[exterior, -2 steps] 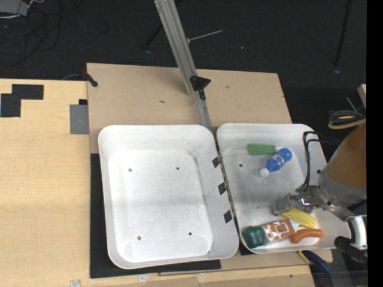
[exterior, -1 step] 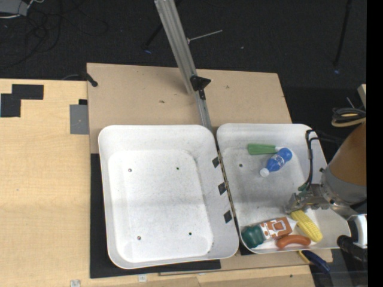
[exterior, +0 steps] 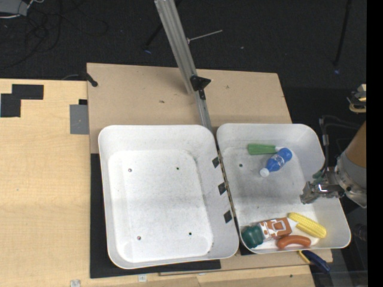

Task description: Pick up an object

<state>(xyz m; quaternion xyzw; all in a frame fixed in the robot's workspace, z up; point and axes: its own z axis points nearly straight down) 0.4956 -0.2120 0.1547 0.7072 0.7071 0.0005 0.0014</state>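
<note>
A: Which item is being lined up, and which way is it lying from the hand [exterior: 312, 194]?

B: The yellow corn cob [exterior: 307, 225] is judged the likeliest pick. It is lying near the hand, at about six o'clock from it, in the right bin [exterior: 263, 137] close to that bin's lower right corner. Its long axis is being read as running from ten o'clock to four o'clock.

A: And the other things?

B: The orange sausage [exterior: 294, 241] is lying just beside the corn at seven o'clock, with a small red-and-white carton [exterior: 276, 227] and a dark green object [exterior: 253, 235] further along at nine. The blue bottle [exterior: 275, 162] and green block [exterior: 261, 149] are being left well apart, at ten o'clock from the hand.

A: How is the arm being held?

B: It is being reached in from three o'clock, over the bin's right rim, with the hand low above the bin floor. Nothing is being held; whether the hand is wide or narrow cannot be told.
</note>
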